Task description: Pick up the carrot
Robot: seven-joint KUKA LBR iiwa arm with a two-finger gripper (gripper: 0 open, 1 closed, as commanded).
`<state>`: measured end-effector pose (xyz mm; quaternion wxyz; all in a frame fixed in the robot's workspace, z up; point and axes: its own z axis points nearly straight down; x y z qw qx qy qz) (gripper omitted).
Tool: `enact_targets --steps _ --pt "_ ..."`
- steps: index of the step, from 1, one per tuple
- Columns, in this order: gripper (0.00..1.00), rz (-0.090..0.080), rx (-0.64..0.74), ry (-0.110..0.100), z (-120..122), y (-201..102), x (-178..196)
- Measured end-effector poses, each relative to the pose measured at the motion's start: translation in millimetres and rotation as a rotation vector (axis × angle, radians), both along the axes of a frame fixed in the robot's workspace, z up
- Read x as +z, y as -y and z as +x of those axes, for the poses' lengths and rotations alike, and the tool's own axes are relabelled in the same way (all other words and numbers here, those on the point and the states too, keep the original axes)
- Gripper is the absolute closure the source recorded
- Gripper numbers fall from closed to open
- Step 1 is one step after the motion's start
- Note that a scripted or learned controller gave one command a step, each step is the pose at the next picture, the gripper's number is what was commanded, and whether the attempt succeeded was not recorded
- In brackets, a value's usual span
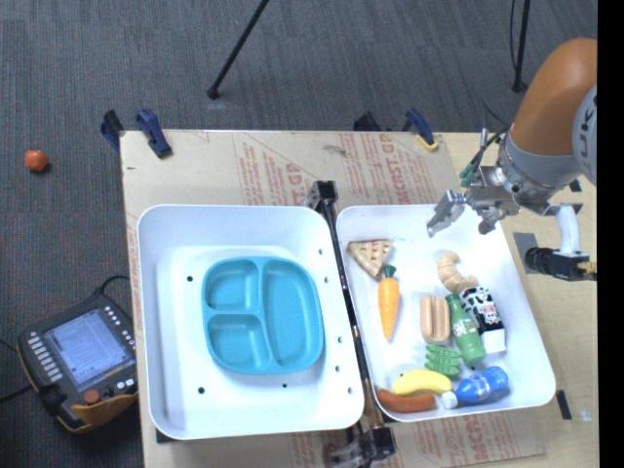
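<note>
Orange carrot (pixel 388 303) lying lengthwise in the right bin (pixel 520 271) near its left wall, green top touching a waffle wedge (pixel 370 255), end effector (pixel 466 215) above the bin's far right corner, fingers apart, clasping nothing, well apart from the carrot

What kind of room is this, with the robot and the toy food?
Probably a robot test lab. A robot arm reaches over two white bins, the board under them is clamped down with blue clamps, and a control pad lies on the carpet.
</note>
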<state>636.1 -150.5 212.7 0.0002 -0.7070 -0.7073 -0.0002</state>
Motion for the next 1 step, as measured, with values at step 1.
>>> enact_targets --steps 1 --pt "0.0 0.001 -0.136 -0.004 -34.9 -37.1 -105.5"
